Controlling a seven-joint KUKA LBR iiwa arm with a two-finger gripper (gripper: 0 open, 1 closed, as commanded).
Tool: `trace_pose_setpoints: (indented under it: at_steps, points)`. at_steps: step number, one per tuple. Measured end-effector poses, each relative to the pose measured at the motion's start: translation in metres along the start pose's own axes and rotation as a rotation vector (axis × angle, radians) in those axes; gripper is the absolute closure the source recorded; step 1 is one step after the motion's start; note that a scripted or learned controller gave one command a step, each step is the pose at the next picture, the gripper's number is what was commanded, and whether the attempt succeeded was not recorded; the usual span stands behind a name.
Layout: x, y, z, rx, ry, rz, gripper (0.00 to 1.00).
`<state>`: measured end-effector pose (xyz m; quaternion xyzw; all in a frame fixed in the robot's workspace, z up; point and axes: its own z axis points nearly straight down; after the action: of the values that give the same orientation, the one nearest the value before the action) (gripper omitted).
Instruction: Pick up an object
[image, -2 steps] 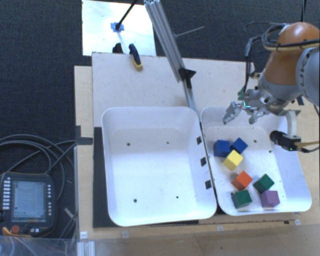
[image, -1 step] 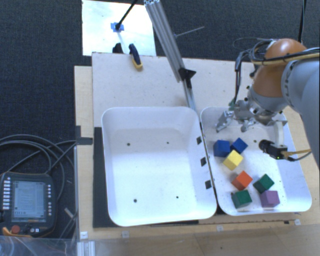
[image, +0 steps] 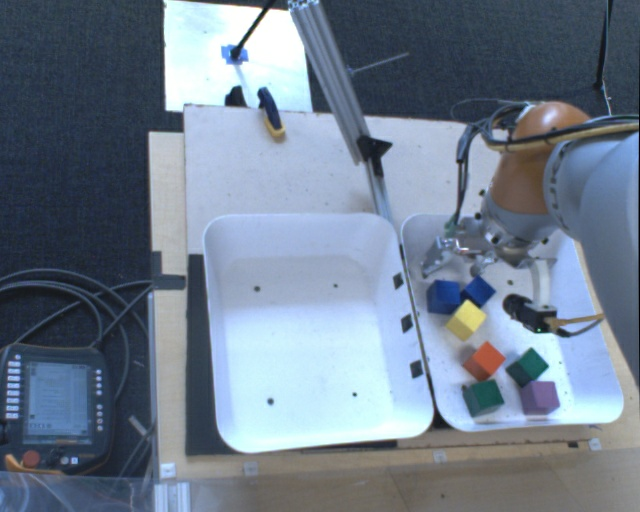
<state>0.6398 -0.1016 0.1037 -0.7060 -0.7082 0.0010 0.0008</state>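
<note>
— Where do we find the arm (image: 585, 170)?

— We see it reaching in from the right, its orange band above the far end of the right bin (image: 590, 400). The gripper (image: 455, 250) hangs over that bin's far left corner, just beyond the blocks.

— Can we read the jaws?

— We cannot tell whether they are spread or closed; the metal parts blur together, and we see nothing held between them.

— And the blocks?

— All lie in the right bin. Two blue blocks (image: 444, 296) (image: 479, 290) sit nearest the gripper, a yellow block (image: 466, 320) touching them on the near side. Further toward us we see an orange block (image: 485, 360), two green blocks (image: 483, 397) (image: 526, 366) and a purple block (image: 540, 397). The left bin (image: 300, 330) sits beside it.
</note>
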Motion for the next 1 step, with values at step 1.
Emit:
trace_pose_setpoints:
  at_steps: [1]
  points:
    - [-0.0003, 0.0021, -0.0143, -0.007, 0.000, -0.002, 1.00]
